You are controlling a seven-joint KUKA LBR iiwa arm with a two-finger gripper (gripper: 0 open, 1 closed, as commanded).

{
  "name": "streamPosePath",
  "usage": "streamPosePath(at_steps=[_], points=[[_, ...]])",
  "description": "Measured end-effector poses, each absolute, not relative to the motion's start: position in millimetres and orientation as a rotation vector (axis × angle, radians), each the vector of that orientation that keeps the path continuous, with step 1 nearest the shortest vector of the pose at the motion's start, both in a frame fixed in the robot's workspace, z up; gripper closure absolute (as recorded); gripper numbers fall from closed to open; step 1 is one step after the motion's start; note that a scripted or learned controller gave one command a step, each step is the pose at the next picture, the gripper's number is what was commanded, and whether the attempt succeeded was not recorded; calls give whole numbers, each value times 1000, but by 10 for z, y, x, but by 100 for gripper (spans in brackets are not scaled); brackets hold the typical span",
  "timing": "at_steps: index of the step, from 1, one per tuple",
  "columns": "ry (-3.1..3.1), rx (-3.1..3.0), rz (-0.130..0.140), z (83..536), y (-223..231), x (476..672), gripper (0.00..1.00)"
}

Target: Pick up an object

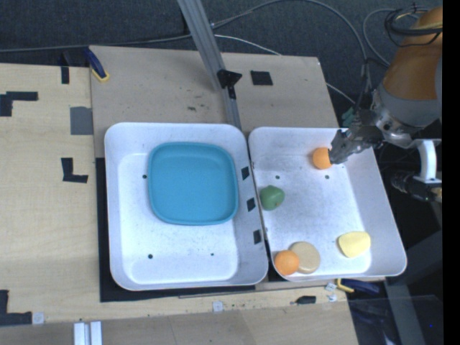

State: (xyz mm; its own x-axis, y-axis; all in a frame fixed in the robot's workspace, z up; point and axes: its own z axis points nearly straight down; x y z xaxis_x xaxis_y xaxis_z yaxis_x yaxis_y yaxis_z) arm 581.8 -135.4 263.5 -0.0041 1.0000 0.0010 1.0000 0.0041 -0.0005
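On the far left, the pale wooden tabletop [43,214] is showing dark tape marks, and its left part is running out of the frame. Next, the left bin [122,264] is sitting on the tabletop, holding a blue square plate [192,182] that is lying flat in its upper half. A grey metal bar [205,34] is slanting down from the top edge toward the gap between the two bins, its upper end cut off.

The right bin [374,192] is touching the left one along their shared wall. Inside it, a green round object [272,198] is resting near the left wall. At the lower edge, an orange ball [287,262] is lying against a beige round object [305,256], which is partly overlapping it. A yellow object [354,244] is lying farther right, apart from them. Near the upper right, a small orange object [320,158] is sitting just beside the gripper [339,152]. The gripper is reaching down at the object's right side; the dark tip is blurring together, so whether it is open or closed cannot be told. The arm [410,77] is partly cut off at the right.
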Motion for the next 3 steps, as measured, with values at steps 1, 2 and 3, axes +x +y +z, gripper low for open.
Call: streamPosePath(at_steps=[1,2,3], points=[[-2224,-2216,1,2488,-894,5803,100],[-2224,-2217,1,2378,-455,5807,100],[-2224,-2216,1,2279,43,5744,100]])
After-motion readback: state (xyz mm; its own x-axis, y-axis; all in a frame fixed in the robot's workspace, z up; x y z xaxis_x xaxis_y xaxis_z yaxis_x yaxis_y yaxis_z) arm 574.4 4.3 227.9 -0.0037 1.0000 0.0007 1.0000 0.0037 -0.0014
